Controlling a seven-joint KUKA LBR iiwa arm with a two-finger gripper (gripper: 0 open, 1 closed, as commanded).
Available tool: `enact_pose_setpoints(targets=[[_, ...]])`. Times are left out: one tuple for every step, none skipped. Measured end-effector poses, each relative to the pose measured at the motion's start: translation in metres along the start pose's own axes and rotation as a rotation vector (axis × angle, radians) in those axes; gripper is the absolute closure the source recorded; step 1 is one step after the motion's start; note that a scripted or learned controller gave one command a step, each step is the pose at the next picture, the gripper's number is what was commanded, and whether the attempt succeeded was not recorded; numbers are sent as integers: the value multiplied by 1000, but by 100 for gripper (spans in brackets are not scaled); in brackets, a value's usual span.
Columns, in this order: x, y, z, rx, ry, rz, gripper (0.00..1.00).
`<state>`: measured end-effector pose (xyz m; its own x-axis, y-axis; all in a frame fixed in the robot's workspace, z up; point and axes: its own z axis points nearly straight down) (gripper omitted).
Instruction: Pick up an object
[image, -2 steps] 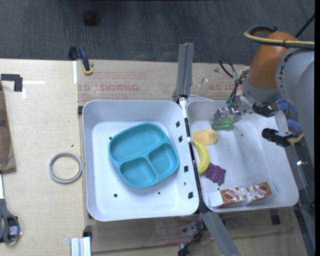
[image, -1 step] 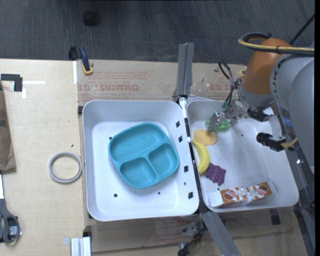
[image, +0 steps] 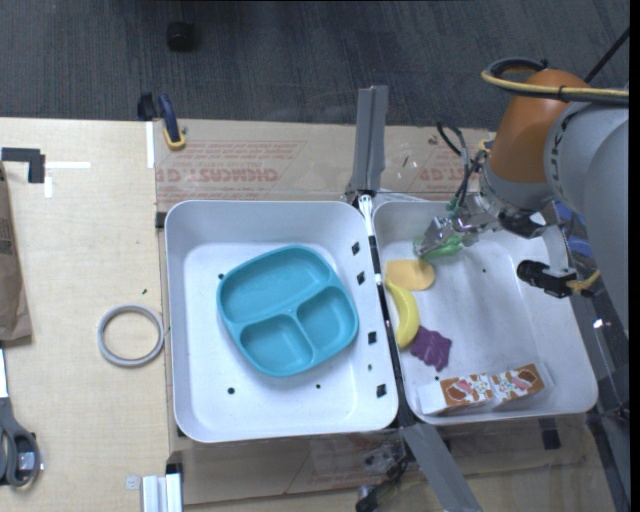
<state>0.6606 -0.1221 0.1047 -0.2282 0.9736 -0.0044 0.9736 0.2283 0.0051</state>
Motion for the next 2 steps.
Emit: enact_pose_setpoints(targets=[[81, 18, -88, 5, 3, 137, 100], [135, 30, -92, 8, 2, 337, 100]])
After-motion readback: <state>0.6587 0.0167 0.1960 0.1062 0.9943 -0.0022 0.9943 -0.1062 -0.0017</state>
